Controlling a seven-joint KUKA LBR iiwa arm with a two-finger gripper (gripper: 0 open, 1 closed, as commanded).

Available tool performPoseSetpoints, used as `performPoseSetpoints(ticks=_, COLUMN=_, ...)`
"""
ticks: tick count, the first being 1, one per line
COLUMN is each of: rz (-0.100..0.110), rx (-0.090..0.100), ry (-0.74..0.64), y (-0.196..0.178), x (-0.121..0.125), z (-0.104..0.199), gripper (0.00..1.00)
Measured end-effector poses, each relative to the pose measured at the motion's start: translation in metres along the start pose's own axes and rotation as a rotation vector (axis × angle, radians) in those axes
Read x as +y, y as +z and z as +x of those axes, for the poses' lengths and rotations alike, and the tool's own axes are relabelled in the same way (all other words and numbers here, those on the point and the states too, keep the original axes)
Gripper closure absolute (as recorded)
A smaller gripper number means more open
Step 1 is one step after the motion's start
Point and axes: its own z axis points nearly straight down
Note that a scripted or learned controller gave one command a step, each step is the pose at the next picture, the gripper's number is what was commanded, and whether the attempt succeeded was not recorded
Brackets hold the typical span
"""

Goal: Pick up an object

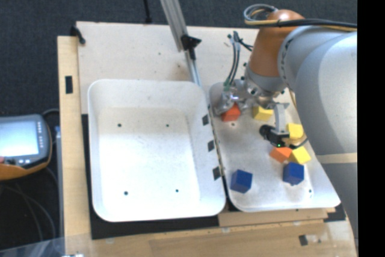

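Two bins; gripper (230, 106) at right bin's (258, 201) left rim, over orange block (231, 112); grip state unclear.

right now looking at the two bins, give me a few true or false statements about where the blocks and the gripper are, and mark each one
1. All the coloured blocks lie in the right bin. True.
2. The two blue blocks sit at the far end of that bin. False: one blue block and the other blue block lie near its front edge.
3. The gripper is over the left bin. False: it is at the right bin's back left corner.
4. A red-orange block is right at the gripper. True.
5. The arm's band above the wrist is green. False: it is orange.
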Motion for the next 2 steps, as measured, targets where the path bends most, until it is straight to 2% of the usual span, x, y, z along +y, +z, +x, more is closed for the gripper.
performPoseSetpoints(ticks=1, rz=0.0, rx=0.001, ry=0.0, y=-0.104, x=-0.065, z=0.061, gripper=1.0)
performPoseSetpoints(ticks=2, rz=0.007, rx=0.002, ry=-0.002, y=-0.099, x=-0.074, z=0.135, gripper=1.0)
